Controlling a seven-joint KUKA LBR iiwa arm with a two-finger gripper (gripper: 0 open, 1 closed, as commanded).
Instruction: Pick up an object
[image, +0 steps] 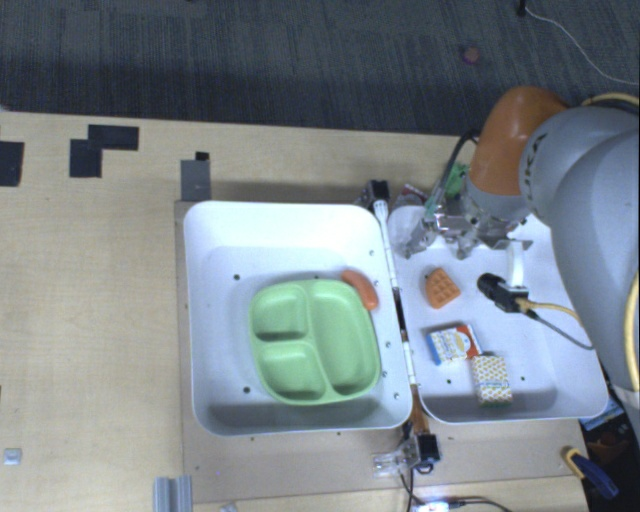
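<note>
One arm on this rig, grey with an orange band, comes in from the right, and its hand sits low over the far left corner of the right bin. Honestly I can't tell whether the hand is clenched or released from this angle, and nothing shows as held in it. Closest thing to it is a little orange waffle-looking piece, lying on the bin floor just on the near side of the hand, apart from it. Nearer again there's a small blue and white carton with a bit of orange on it, and just beside that, slightly right and nearer, a pale box with a speckled pattern. Those two are close together, maybe touching at a corner, hard to say. All three sit in the left half of the right bin. Across the divider, the left bin has a green divided plate with three compartments, sitting right of centre, and a small orange piece resting against the plate's far right edge, near the wall between the bins. Both bins sit side by side on the pale table. Out on the far left of the table there are a few black patches, plus a small grey block at the left bin's far left corner.
</note>
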